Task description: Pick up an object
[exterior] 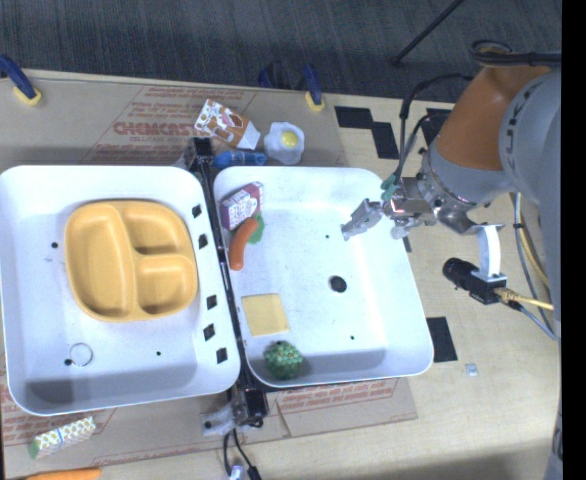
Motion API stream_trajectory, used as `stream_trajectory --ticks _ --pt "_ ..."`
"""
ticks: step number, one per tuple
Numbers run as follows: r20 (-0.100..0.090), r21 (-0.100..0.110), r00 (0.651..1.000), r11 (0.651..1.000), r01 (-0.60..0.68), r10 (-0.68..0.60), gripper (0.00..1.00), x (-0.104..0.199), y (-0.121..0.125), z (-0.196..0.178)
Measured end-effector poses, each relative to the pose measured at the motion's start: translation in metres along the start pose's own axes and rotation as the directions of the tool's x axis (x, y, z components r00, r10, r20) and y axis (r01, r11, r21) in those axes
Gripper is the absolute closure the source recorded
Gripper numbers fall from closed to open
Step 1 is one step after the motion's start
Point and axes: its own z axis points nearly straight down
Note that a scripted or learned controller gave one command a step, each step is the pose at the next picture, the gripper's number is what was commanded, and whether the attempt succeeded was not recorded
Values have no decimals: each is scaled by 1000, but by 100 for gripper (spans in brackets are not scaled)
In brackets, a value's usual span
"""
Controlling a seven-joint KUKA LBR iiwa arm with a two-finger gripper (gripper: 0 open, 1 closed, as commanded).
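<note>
The carrot (239,243) is lying in the right bin (373,320) against its left wall, just below a small purple carton (239,207); a yellow cheese slice (266,314) and a green broccoli floret (283,359) are sitting nearer the front. Judging by its look, the carrot is probably a light, stiff plastic toy with a smooth skin, so pinching it across its narrow middle seems the surest hold. The gripper (358,221) is hovering over the bin's right part, well apart from the carrot, and it is carrying nothing; how far its fingers are parted cannot be told here. A yellow divided tray (98,268) is resting in the left bin (23,268).
</note>
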Motion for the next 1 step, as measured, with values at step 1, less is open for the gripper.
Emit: stream_trajectory --ticks 1 --pt "-1 2 989 989 -151 151 0 53 11 104"
